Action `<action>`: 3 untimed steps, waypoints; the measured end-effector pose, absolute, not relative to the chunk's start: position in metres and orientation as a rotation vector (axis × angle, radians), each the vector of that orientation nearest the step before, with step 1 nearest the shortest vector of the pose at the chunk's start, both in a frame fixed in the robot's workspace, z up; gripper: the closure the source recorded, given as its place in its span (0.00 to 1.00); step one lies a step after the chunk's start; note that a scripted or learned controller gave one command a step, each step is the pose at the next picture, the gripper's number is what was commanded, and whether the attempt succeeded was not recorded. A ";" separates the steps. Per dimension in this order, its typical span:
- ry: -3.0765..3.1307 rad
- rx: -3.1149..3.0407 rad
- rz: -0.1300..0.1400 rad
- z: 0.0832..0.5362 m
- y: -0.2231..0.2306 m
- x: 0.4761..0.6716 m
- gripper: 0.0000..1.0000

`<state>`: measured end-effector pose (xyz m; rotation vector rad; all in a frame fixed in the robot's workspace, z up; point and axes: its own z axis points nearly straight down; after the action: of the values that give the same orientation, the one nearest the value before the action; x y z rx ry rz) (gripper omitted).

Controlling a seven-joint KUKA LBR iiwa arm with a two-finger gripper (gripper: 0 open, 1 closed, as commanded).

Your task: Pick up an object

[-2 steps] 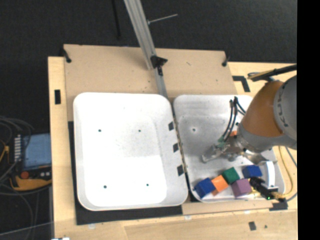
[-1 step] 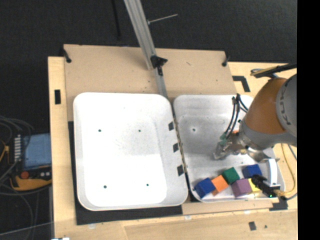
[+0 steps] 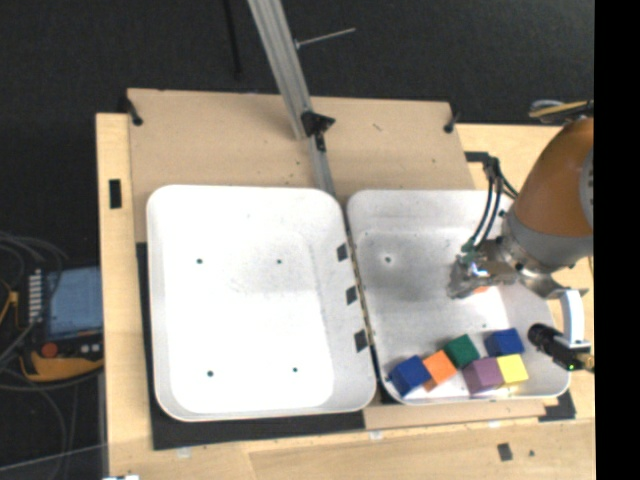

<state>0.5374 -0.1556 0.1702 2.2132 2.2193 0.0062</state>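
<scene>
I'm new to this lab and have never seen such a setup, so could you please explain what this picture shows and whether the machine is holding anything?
One camera fixed above the bench looks down at a slant. The grey and orange shape at the right is a robot arm; its gripper, the two-finger hand, hangs low over the right bin. Beside it lies the left bin; both are shallow white trays on a wooden bench.

Along the right bin's near edge sit small coloured blocks: a blue block, an orange block, a green block, a purple block, a yellow block and a second blue block. Something small and orange shows right by the gripper, but I cannot tell whether it is held.
</scene>
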 end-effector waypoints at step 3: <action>2.230 2.213 0.004 0.227 -0.061 0.543 1.00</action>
<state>0.5425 -0.0614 0.2270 2.2134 2.2301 0.0038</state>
